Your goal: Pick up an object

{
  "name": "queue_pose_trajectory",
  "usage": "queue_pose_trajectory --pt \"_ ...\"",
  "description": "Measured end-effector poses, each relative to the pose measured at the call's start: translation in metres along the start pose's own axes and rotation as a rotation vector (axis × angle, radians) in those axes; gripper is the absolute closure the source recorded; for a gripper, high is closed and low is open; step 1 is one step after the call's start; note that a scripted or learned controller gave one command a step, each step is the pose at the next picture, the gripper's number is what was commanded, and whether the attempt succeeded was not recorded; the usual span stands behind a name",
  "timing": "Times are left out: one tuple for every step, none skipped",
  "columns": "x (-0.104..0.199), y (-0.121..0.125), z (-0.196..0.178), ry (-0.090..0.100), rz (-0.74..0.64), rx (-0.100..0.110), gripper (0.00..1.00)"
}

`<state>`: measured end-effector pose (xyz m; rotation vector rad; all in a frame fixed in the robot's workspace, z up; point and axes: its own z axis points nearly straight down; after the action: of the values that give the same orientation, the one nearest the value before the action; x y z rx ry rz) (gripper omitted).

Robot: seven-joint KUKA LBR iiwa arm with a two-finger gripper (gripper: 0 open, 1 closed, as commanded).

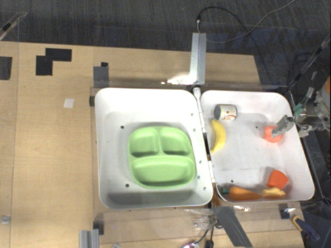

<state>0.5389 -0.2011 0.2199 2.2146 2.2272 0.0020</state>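
Pink object [270,133] sits at the right-centre of the frame in the right bin [243,154], touching your gripper [282,126]. You cannot tell how its jaws stand. Banana [219,135] lies left of it.

grey metal fingers [281,126], slim; grey wrist block behind; thin green cable.

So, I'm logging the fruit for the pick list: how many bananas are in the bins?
1. The banana lies in the right bin, along its left wall, just below the small can. None lies on the green tray in the left bin.
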Motion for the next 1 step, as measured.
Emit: queue_pose_trajectory --pt "0.1393 0.0289 0.036 0.001 -0.181 0.001 0.0"
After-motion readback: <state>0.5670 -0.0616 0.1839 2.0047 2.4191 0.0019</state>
